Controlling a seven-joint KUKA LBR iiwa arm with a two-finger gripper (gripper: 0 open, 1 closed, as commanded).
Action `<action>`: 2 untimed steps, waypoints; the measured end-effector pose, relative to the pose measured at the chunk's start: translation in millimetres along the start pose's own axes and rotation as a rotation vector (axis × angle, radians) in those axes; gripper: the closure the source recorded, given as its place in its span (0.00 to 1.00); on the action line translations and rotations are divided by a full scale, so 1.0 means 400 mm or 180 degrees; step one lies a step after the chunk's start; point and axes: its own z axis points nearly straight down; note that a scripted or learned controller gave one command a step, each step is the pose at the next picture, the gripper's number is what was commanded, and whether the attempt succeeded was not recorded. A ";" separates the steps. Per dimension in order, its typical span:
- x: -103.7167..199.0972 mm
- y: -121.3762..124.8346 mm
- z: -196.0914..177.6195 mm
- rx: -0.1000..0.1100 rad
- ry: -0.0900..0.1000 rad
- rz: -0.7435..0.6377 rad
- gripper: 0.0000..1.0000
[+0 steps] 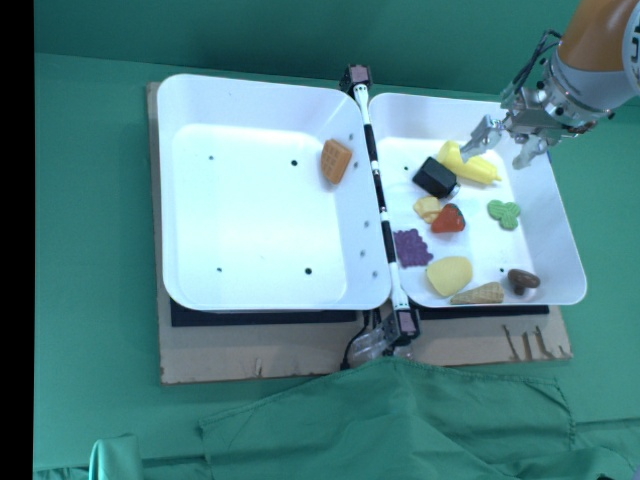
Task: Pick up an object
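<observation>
Camera view puts my tool (506, 140) above the right bin's (560, 230) far side, fingers spread apart with nothing between them. My nearest target, the yellow piece (470, 166), lies just below and left of the fingertips, touching the black block (435, 177). I judge the approach needs care: I want the fingers straddling the yellow piece across its narrow side, clear of the block, then lowered fully before closing, or it may squirt out.
</observation>
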 end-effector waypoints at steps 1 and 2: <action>0.022 0.039 0.182 -0.0075 -0.0017 -0.0005 0.00; 0.060 -0.017 0.192 -0.0058 -0.0015 0.0003 0.00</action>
